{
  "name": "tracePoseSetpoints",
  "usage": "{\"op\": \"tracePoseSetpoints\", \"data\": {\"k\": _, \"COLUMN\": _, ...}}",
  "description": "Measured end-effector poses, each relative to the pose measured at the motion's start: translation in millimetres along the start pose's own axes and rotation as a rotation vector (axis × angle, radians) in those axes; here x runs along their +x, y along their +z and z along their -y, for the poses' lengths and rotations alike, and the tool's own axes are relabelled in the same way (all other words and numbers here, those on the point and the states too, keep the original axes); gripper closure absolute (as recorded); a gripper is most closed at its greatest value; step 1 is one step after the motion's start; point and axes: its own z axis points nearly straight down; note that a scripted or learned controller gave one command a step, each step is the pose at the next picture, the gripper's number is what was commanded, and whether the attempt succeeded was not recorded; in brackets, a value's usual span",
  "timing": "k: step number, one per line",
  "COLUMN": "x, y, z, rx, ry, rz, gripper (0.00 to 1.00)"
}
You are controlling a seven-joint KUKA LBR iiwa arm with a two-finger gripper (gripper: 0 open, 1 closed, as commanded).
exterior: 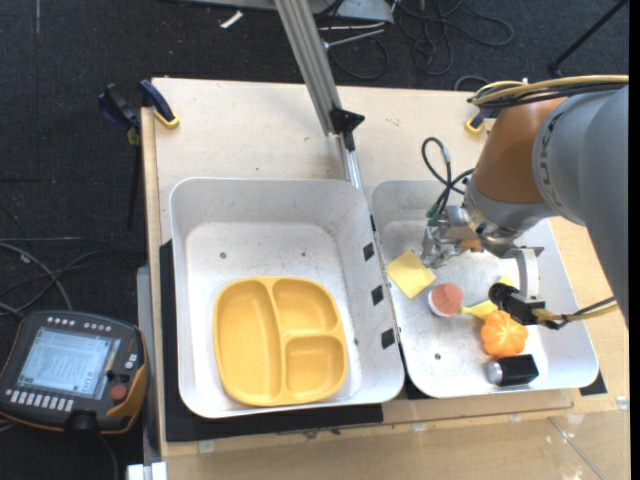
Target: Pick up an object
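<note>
Gripper [437,251] is seen low in the right bin [560,368], at the bin's upper-left area, w/ fingertips just above/beside the yellow square [409,273]. Jaw state can't be told, too small and partly hidden by the wrist; nothing is seen held.

Likely target is judged to be the yellow square: lies flat, tilted like a diamond, near the bin's left wall, approx touching the pink cup [446,299] at its lower-right corner. It's judged light and thin, prob soft or foam-like, so it'd be hard to pinch from the top. An edge grip across two opposite sides is advised, or a corner lifted first. Slip risk is judged low, flex risk higher.

Other items in the same bin: orange fruit [503,336], black can [514,370], small yellow piece [481,310]. Round fruit is judged firm but prone to roll.

Yellow tray [281,341] is sat in the left bin [200,228], well apart.
</note>
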Motion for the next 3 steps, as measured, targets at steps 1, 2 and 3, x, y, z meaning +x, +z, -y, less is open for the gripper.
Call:
{"op": "tracePoseSetpoints", "data": {"k": 1, "x": -7.1, "y": -45.7, "z": 1.2, "rx": -0.004, "ry": 0.001, "rz": 0.000, "gripper": 1.00}}
{"op": "tracePoseSetpoints", "data": {"k": 2, "x": -5.1, "y": -92.9, "z": 7.6, "rx": -0.005, "ry": -0.002, "rz": 0.000, "gripper": 1.00}}
{"op": "tracePoseSetpoints", "data": {"k": 3, "x": -5.0, "y": -136.7, "z": 6.1, "rx": -0.005, "ry": -0.003, "rz": 0.001, "gripper": 1.00}}
